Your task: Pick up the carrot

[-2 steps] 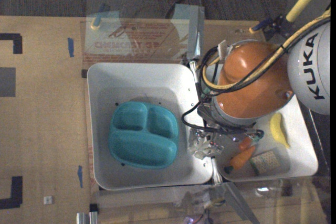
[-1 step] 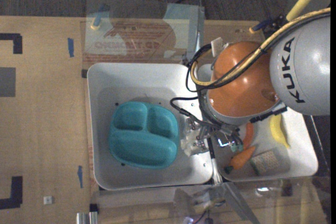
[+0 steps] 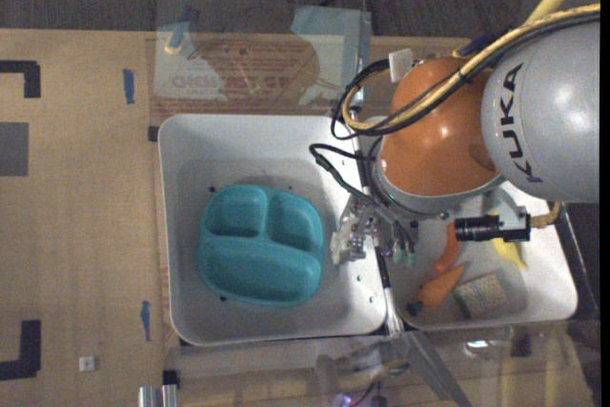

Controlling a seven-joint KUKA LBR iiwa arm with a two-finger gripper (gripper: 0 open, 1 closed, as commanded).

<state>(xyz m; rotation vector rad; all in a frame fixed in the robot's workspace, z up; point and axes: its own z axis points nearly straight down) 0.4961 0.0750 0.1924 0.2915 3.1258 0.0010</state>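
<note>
The arm (image 3: 496,119) comes in from the right, and its grey body and orange band cover most of the right bin (image 3: 562,295), whose far half is hidden. The pincer (image 3: 357,238) hangs over the seam between the two bins, at the right edge of the left bin (image 3: 176,205). It is small, metallic and tangled with cables, so whether its fingers are apart or together cannot be told; nothing can be made out between them.

The carrot (image 3: 440,286) lies to the right of the pincer and a little nearer the camera, in the right bin close to the divider, apart from the pincer. Its upper part runs up under the arm's wrist and is partly lost there. Just beside the carrot, farther from the pincer, sits a pale block (image 3: 479,294), blurred. A yellow thing (image 3: 513,253) peeks from under the arm beyond that, mostly covered.

To the pincer's left, well apart, a teal tray (image 3: 259,245) with compartments rests in the left bin.
</note>
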